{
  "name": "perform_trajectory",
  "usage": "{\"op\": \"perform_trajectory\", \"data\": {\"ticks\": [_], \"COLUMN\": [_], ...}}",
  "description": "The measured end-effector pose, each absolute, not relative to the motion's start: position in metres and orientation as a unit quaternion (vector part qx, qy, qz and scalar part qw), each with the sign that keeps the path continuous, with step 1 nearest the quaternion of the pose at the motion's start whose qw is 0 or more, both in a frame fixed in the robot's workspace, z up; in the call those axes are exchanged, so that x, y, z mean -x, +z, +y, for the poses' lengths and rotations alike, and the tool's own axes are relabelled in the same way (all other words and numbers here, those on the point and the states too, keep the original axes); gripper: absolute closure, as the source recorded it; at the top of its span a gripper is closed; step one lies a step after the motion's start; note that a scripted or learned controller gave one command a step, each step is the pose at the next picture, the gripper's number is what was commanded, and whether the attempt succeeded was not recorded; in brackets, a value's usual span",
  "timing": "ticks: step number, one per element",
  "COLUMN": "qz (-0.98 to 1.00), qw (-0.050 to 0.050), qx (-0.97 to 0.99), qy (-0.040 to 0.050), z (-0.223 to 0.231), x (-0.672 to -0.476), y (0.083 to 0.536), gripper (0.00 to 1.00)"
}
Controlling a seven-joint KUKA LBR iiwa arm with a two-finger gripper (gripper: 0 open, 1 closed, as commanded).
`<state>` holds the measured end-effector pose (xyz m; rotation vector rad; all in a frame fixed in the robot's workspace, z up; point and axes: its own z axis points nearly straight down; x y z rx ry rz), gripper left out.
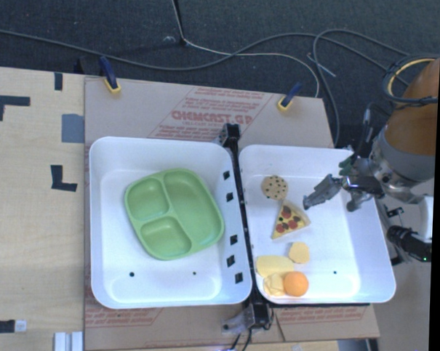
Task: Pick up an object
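At the bottom of the frame, along the near rim of the right shallow white bin [346, 286], sat a round orange fruit-like ball [296, 283], touching a pale yellow banana-shaped piece [273, 266] just to its left. A small yellow rounded chunk [299, 252] lay just above them. Higher up, near the middle of that bin, rested a triangular toy pizza slice with red toppings [288, 221], and above it, slightly left, a round tan cookie with dark chips [274, 186].

In the left shallow white bin [106, 275], a light green plastic tray with three compartments [173, 213] lay tilted across the centre of the floor.

At the right of the frame, the dark two-finger gripper [337, 196] hung over the upper right part of the right bin, to the right of the pizza slice and cookie and apart from both. Its fingers stood spread, one pointing left-down toward the slice, the other further right, with nothing between them. The grey arm with its orange band [416, 100] rose toward the upper right corner.

Farther back, a brown cardboard sheet with red lettering [208, 112] lay under both bins
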<state>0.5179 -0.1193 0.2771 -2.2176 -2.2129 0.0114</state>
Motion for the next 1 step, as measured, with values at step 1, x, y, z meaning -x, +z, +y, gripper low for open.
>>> {"op": "perform_trajectory", "data": {"ticks": [1], "qz": [-0.707], "qw": [0.000], "qx": [0.707], "qy": [0.0006], "z": [-0.1191], "x": [-0.5196], "y": [0.2822], "gripper": [0.00]}}
